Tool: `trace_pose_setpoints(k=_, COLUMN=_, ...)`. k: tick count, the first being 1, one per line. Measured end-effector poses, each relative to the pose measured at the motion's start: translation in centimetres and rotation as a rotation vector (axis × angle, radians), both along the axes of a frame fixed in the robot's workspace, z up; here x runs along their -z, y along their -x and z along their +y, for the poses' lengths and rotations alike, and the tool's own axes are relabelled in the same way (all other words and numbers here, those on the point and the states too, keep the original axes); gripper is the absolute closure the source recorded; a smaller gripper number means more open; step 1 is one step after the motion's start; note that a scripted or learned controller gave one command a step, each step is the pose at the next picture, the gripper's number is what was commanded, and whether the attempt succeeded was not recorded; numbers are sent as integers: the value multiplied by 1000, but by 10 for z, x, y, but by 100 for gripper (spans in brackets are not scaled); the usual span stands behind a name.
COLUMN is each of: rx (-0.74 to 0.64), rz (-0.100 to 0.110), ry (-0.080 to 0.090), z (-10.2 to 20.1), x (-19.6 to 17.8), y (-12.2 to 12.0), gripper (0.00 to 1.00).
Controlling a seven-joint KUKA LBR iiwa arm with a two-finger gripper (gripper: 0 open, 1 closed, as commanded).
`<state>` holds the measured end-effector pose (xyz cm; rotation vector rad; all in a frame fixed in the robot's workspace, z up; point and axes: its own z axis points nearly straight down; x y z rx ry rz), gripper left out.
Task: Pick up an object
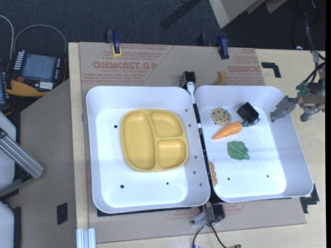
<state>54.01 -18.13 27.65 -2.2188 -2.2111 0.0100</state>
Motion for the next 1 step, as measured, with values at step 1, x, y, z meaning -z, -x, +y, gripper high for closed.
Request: trace_pose_setpoints(k=1, rx=-3, rz=-12, ry=3, z=0, x=-6, y=-2, gripper=0)
